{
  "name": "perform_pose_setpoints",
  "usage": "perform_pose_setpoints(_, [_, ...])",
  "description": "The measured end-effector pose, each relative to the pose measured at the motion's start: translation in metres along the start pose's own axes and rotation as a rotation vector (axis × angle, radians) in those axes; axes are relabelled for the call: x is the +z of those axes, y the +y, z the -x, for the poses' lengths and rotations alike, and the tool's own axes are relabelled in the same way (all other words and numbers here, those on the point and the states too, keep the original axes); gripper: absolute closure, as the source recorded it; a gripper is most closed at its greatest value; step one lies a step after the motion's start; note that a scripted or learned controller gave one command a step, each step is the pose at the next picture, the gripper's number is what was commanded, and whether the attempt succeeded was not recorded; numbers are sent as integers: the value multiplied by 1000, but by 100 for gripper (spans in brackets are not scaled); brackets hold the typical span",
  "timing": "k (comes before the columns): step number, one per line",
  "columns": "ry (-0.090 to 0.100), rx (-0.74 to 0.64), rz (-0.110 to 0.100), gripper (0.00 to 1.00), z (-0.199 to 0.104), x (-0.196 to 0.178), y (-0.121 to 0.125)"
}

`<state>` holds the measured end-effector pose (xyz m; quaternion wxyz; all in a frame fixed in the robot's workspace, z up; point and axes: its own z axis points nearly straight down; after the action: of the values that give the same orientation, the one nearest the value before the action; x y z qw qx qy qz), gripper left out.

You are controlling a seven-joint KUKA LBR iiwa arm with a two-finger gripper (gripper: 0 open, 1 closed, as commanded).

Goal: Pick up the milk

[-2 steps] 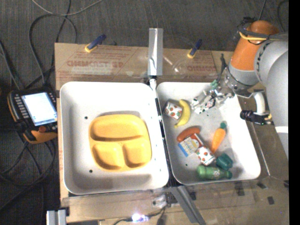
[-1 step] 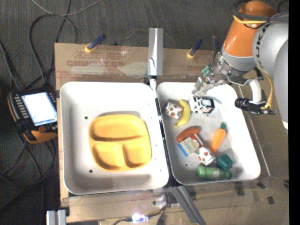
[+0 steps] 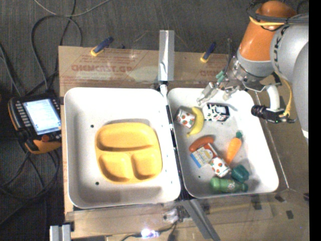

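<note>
The milk (image 3: 218, 113) is a small carton with black and white cow patches. It lies near the far edge of the right bin (image 3: 268, 157), apart from the other food. My gripper (image 3: 216, 94) hangs just above and behind it at the bin's far rim, and its metal fingers (image 3: 206, 96) look spread and open. Nothing sits between them. The grey arm with its orange band (image 3: 263, 21) comes in from the upper right.
Left of the milk lie a strawberry-print carton (image 3: 185, 117) and a banana (image 3: 197, 122). Nearer the front are a red sausage (image 3: 201, 142), a carrot (image 3: 233, 148), a blue carton (image 3: 202, 156), a green bottle (image 3: 228, 186) and a teal piece (image 3: 239, 173). The left bin holds a yellow divided tray (image 3: 129, 151).
</note>
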<state>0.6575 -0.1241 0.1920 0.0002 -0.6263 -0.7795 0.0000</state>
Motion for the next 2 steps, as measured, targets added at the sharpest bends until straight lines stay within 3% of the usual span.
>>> perform_pose_setpoints(1, [-9,-25,17,0,47,71,-14])
perform_pose_setpoints(2, [-33,39,56,0,34,80,-26])
